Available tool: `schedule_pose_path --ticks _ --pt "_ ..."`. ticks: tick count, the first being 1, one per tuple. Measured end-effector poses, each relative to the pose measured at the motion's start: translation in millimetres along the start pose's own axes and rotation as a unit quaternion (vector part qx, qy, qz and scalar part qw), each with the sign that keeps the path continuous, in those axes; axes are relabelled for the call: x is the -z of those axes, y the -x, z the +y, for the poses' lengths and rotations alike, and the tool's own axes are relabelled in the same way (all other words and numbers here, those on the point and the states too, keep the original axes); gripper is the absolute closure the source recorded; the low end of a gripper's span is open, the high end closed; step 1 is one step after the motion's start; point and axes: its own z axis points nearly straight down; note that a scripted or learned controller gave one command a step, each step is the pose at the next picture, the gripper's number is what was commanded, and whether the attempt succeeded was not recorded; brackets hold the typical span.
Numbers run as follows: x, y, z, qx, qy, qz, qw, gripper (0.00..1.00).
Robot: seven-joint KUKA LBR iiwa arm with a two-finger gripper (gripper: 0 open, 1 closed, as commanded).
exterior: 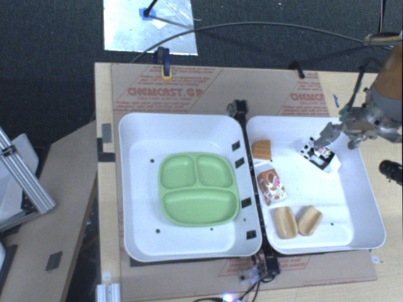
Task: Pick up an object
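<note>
camera view looks down on the bench (208,80), and we go from the big things to the small ones. we see the bench top covered with a brown printed sheet, and on it two shallow white bins side by side, their inner walls touching along a dark seam with black clips.

we see the left bin (135,168) holding a green divided plate (199,189), which has two small compartments at the far side and one long compartment at the near side. around the plate we see bare white floor on all sides, more on the left and near sides.

we see the right bin (362,194) holding several small things. two tan bread rolls (296,221) lie touching each other near the front wall. a small printed packet (271,185) lies just beside the inner wall, and an orange-brown piece (261,149) sits behind it, near the same wall. the middle of this bin and its right part are bare white floor, so there is open room there.

we see the grey arm (384,99) coming in over the right edge of this bin. its gripper (317,148) is low in the far part of the bin, at a small black and white object (322,160) which rests on the floor. we cannot tell how the claw stands, apart or together, because it is too small and blurred.
</note>
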Motion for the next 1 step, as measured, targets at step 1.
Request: schedule_pose_path --ticks 1 --pt "7.0 -0.4 2.4 0.001 0.006 -0.001 1.0000 0.00"
